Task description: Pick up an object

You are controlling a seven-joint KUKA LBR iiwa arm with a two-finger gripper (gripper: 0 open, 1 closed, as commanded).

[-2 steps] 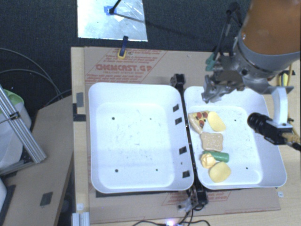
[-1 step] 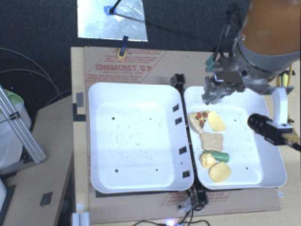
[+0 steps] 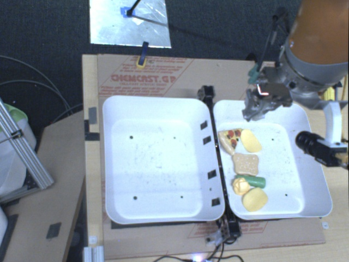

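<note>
The toy food is lying in the right bin (image 3: 311, 201), close to its left wall. It is making a little line from the back toward the front. At the back, a pizza slice (image 3: 230, 139) with red dots is sitting just beside a yellow chip-shaped piece (image 3: 251, 141). Right in front of them, a slice of brown bread (image 3: 245, 163) is lying flat. In front of the bread, a green piece (image 3: 254, 182) is lying on its side, touching a small yellow lumpy piece (image 3: 240, 186). At the very front, a round yellow piece (image 3: 254, 199) is resting near the bin's front wall.

The gripper (image 3: 255, 112) is hanging above the back of the right bin, near the pizza slice and the chip-shaped piece. It is dark and blurry, so nobody can tell how it is set, and nothing is showing inside it. The big grey and orange arm (image 3: 319, 31) is reaching in from the top right.

The left bin (image 3: 109, 146) is sitting right next to the right bin, with black clips (image 3: 207, 141) between them. Both bins are resting on a brown cardboard sheet (image 3: 144, 75) with red letters. A shiny silver sheet (image 3: 130, 14) is lying on the dark floor behind the cardboard.
</note>
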